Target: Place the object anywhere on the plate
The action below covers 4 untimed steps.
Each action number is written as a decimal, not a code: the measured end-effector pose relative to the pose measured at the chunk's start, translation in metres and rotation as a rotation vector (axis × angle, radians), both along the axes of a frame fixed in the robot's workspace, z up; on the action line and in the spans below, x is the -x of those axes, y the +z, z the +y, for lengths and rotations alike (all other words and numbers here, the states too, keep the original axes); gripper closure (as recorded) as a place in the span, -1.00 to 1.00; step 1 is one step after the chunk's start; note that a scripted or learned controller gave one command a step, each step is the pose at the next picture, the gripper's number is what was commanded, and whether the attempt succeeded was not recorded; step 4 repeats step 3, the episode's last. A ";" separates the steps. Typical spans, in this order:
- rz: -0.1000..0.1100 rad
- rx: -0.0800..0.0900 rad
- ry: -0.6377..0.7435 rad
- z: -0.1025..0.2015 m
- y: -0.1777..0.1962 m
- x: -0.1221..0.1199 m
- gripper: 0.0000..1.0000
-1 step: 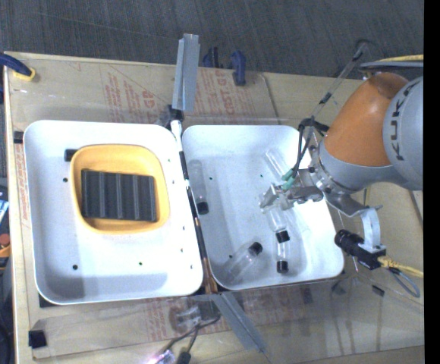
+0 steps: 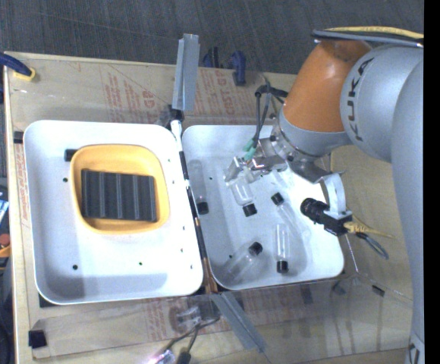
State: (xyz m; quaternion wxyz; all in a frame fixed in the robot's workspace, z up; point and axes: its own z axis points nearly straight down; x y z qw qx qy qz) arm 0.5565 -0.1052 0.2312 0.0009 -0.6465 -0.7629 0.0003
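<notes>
Overhead, the gripper hung low in the right bin; whether it was clenched I cannot tell. Clear vials with black caps lay just below it. Far left, the yellow plate sat in the left bin.

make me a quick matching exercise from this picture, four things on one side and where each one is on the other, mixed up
Things:
1. yellow plate
2. gripper
3. blue clamps
4. clear vials with black caps

Places:
A. on the bench's far edge, behind the bins
B. lying in the right bin
C. in the left bin
D. over the far part of the right bin, under the arm's orange band

Pairs: 1-C, 2-D, 3-A, 4-B
</notes>
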 end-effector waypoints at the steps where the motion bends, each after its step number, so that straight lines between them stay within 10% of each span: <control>1: -0.001 0.001 0.310 0.058 -0.020 -0.040 1.00; 2: 0.003 -0.001 0.375 0.095 -0.040 -0.051 1.00; 3: 0.003 0.000 0.374 0.095 -0.040 -0.051 -1.00; 4: 0.003 0.000 0.374 0.095 -0.040 -0.051 -1.00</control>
